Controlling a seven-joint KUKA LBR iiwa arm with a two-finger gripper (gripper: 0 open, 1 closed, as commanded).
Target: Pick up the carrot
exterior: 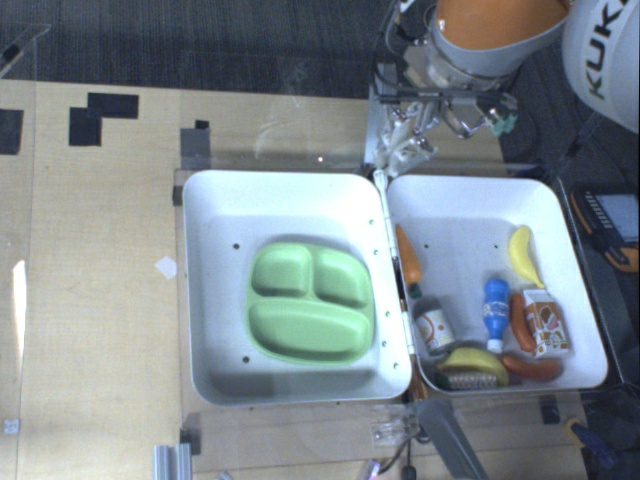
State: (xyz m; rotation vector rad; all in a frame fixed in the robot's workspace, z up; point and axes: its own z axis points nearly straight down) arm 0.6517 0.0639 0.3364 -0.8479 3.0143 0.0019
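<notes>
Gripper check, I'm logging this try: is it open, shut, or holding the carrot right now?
Gripper: cannot be told; it sits above the bins' far edge, away from the carrot in the right bin.

Both bins [470, 193] were white. The divided plate [310, 303] was pale green, the carrot [407, 255] orange, the banana [521, 255] yellow. The bottle [496, 311] was blue (white-capped), the carton [546, 326] red and white, and the arm [500, 8] orange-banded.
</notes>
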